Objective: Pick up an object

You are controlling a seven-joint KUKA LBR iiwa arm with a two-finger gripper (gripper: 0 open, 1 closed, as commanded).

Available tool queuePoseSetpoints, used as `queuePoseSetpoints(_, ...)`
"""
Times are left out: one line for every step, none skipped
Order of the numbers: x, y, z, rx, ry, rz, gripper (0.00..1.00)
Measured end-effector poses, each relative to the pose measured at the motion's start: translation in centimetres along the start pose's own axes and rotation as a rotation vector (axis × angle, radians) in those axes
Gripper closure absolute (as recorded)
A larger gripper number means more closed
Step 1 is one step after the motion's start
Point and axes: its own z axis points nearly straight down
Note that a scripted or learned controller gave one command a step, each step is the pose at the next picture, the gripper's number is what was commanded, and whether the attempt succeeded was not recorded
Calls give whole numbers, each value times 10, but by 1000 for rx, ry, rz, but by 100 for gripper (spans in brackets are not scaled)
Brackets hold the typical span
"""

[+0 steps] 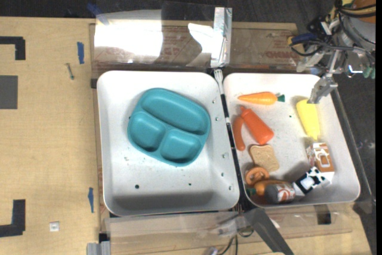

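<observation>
**Pincer poised over the yellow piece**

On the desk (42, 128), the left bin (113, 188) holds 1 smooth teal tray (169, 125) with 3 rounded wells. The right bin (346, 188) carries glossy plastic food: an orange carrot (258, 98), a tan bread slice (264, 157), and a blocky yellow piece (309, 118). The pincer (322, 91) hangs at that piece's top end; whether it is apart or together I cannot tell. This looks like the approach step; next it needs a descent straddling the piece.
</observation>
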Motion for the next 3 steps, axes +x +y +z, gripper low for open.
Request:
queuePoseSetpoints(7,-36,160,2,-4,-13,0)
queuePoseSetpoints(18,-52,172,0,1,-12,0)
queuePoseSetpoints(13,-50,157,4,-13,-15,100)
